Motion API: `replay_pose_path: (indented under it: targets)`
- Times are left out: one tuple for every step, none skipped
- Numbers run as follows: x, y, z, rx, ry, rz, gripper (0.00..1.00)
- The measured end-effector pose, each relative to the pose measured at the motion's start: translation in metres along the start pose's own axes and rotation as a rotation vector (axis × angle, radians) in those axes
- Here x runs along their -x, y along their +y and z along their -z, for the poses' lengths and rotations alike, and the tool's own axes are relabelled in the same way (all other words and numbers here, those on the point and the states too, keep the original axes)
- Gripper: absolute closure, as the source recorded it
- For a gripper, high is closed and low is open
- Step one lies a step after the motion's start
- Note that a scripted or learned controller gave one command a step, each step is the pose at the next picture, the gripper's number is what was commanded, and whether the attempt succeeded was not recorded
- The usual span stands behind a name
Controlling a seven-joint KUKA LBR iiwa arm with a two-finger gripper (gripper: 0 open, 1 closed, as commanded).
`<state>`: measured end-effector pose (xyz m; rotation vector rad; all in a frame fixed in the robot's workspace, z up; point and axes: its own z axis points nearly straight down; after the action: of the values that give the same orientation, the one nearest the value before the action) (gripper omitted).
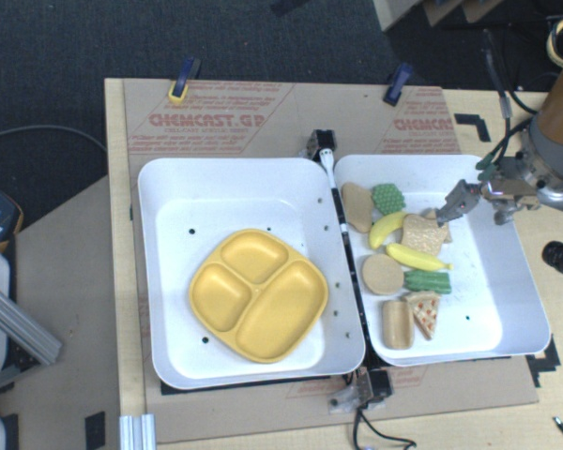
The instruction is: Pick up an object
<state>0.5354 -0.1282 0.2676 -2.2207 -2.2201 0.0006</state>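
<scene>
Toast slice (425,236) just below-left of end effector (457,202)

We see a yellow divided plate (259,294) in the left bin (159,190). Two blue clamps (182,80) (397,84) grip the cardboard sheet (263,115) at the desk's far edge; black clip (320,143) btwn bins.

Arm (555,129) cut off at right frame edge. Gripper (460,200) blurred; finger state unreadable. Toast slice (424,235) partly hidden under gripper tip and banana (385,228).
</scene>
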Motion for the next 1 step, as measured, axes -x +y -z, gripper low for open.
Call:
replay_pose_path:
  targets:
    - [0.0077, -0.0174, -0.17, -0.016, 0.003, -0.002, 0.0]
